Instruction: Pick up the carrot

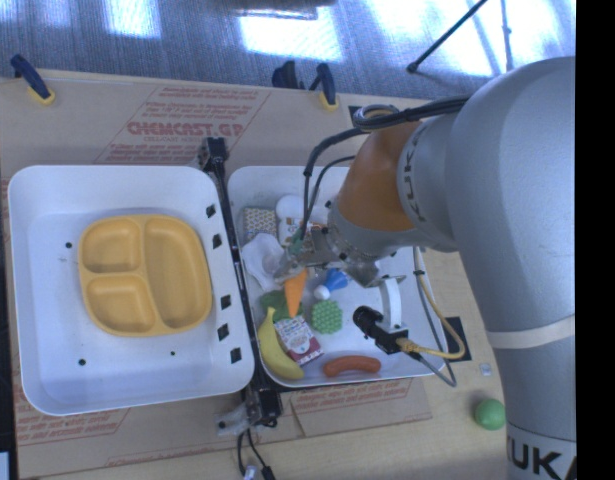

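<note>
An orange carrot stands tilted in the right bin, its upper end right at my gripper. The gripper hangs under the orange-banded wrist, over the bin's left half, and the wrist hides how its fingers stand. The carrot's lower tip points down toward a green leafy piece. I cannot tell whether the carrot is between the fingers or just beside them.
Around the carrot lie a banana, a red-and-white carton, a green bumpy ball, a sausage, a blue-capped bottle and white items. The left bin holds a yellow divided plate. A green ball sits on the bench.
</note>
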Robot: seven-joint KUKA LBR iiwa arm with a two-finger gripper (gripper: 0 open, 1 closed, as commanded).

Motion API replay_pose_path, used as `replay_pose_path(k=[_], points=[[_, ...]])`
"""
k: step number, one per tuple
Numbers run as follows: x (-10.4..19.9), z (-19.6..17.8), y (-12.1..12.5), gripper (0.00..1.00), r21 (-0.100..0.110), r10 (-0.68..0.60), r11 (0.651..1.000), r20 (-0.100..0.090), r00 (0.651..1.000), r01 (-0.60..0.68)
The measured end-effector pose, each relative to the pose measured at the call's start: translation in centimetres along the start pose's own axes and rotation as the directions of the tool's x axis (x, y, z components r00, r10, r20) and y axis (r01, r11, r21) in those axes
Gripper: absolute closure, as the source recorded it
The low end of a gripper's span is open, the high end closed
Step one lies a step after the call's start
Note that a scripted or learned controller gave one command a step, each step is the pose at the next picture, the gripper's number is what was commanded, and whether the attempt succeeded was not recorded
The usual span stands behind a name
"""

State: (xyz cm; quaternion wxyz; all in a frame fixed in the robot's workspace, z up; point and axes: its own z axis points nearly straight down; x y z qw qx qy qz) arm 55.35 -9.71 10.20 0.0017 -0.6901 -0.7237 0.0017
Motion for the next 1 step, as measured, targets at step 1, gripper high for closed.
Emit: replay_pose_path(k=[1], points=[[2.84,-17.73,3.26,1.0,-0.003,0.119,0.993,-0.001,0.993,-0.119]])
